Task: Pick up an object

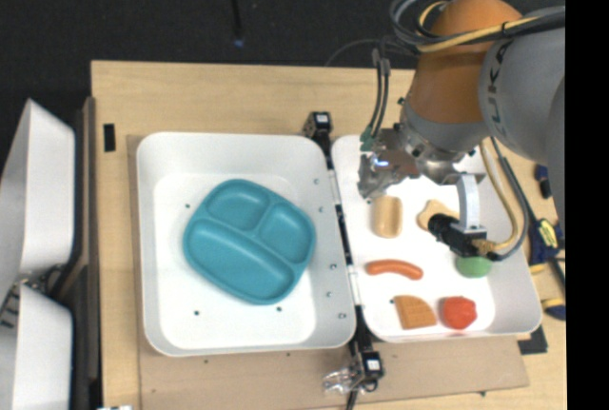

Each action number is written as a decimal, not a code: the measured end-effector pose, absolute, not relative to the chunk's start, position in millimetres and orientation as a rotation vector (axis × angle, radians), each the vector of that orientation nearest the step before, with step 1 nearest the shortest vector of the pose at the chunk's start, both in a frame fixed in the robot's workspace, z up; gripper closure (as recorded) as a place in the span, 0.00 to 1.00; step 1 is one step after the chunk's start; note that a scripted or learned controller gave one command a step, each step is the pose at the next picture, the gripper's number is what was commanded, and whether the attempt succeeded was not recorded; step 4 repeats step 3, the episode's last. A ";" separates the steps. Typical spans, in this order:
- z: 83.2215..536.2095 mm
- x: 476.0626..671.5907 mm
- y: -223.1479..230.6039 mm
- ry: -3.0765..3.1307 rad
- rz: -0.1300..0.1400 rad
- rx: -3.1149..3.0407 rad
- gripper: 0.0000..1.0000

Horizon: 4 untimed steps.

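Nearest the camera, in the right-hand shallow white bin [514,308], a tan wedge of toy bread [413,311] lies beside a red rounded plastic toy [459,312], both by the bin's front wall. Just behind the bread wedge lies an orange-red toy sausage [394,269]. To the right of the sausage sits a small green round toy [472,265], close to the bin's right side. Further back from the sausage, a beige cylinder-shaped toy [385,216] stands near the bin's left wall, and a pale yellow rounded toy [435,211] lies to the sausage's rear right, partly covered by a black fitting.

The pincer [379,172] hangs just behind the beige cylinder, right over the back part of the bin (whether it is apart or together cannot be told from this angle), and nothing is seen between it.

Left of the sausage, across the bins' shared edge, the second white bin [162,303] holds a teal divided plastic plate [249,240]. Both bins rest on the pale wooden tabletop [114,104].
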<state>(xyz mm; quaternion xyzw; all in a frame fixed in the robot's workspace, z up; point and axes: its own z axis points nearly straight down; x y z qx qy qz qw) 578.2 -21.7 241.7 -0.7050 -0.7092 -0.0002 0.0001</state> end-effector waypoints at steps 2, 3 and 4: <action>232.9 558.3 86.5 -2.228 0.000 -2.213 1.00; 233.1 558.6 84.5 -2.224 -0.001 -2.217 0.00; 233.1 558.6 84.5 -2.224 -0.001 -2.217 0.00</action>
